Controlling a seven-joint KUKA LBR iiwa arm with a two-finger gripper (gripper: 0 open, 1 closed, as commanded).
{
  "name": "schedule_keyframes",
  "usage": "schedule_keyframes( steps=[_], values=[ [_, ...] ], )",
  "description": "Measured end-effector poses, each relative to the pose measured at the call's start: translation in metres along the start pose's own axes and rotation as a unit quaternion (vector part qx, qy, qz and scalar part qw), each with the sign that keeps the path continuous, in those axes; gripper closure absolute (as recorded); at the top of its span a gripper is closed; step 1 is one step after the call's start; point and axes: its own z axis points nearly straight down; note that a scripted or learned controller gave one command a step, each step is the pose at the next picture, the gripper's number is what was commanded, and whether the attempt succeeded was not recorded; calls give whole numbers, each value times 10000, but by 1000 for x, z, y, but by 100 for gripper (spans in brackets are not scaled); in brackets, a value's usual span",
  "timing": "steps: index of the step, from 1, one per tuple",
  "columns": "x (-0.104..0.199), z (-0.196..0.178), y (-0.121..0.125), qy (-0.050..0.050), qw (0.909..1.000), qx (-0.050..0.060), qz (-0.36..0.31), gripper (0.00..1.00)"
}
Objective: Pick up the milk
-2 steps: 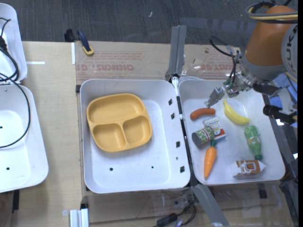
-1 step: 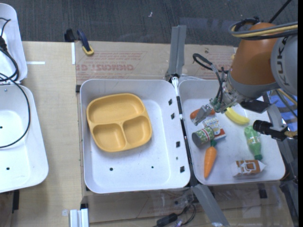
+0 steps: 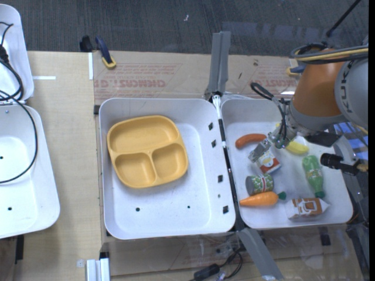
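Observation:
A brown and white milk carton [image 3: 306,208] lies on its side in the front right corner of the right bin [image 3: 234,174]. My gripper [image 3: 259,152] hangs over the middle of that bin, well to the carton's upper left. It is right beside a small red and white box [image 3: 270,164] and just below a red sausage [image 3: 251,140]. Nothing from the bin is seen lifted in the gripper.
In the right bin also lie a green can [image 3: 259,184], a carrot [image 3: 259,200], a green bottle [image 3: 313,174] and a yellow fruit [image 3: 297,147]. The left bin [image 3: 117,209] holds a yellow divided plate [image 3: 147,151].

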Motion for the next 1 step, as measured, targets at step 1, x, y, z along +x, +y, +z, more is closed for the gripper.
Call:
schedule_keyframes(
  steps=[1],
  values=[
    [-1, -10, 1, -12, 10000, -18, 22, 100]
  ],
)
